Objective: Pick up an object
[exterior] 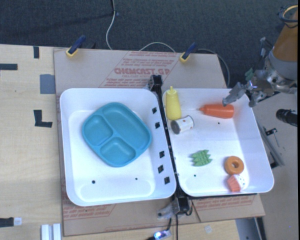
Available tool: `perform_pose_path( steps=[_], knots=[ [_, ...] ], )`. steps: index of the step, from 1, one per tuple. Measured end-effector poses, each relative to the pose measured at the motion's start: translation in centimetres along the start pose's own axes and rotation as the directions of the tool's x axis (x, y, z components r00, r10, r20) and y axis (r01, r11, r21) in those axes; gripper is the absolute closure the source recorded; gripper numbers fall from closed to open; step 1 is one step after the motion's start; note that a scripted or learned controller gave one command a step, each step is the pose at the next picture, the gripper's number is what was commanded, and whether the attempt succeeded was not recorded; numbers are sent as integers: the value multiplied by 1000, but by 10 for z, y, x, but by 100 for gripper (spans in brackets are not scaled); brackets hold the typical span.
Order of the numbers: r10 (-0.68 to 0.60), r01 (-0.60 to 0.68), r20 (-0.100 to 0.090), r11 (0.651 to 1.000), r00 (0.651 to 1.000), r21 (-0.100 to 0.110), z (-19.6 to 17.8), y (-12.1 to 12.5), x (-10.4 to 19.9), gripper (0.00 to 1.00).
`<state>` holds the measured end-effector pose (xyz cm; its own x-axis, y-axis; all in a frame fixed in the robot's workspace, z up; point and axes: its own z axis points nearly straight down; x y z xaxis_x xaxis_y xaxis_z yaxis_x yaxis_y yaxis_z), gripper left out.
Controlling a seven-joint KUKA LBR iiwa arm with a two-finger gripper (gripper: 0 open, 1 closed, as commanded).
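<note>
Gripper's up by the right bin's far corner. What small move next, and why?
Probably ease the gripper left and down onto the carrot. It is the nearest object, lying just beside the gripper in the right bin with bare floor around it, apart from the yellow bottle.

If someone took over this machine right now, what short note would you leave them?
Hand: at the right bin's upper right edge, above the orange carrot; it holds nothing I can see.
Right bin: carrot, yellow bottle, small grey cylinder, green leafy piece, orange ring, pink-and-white piece.
Left bin: blue divided plate.
Done: nothing lifted.
Left: grasp one object, probably the carrot, and raise it.
</note>
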<state>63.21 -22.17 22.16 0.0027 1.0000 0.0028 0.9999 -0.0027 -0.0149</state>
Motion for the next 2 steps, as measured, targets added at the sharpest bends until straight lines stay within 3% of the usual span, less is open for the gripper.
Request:
perform_pose_path(
  steps=[1,2],
  knots=[
    [-4,4,3,1000,1000,-14,-9,3,1,0],
    [-4,4,3,1000,1000,-9,55,2,-1,0]
  ],
)
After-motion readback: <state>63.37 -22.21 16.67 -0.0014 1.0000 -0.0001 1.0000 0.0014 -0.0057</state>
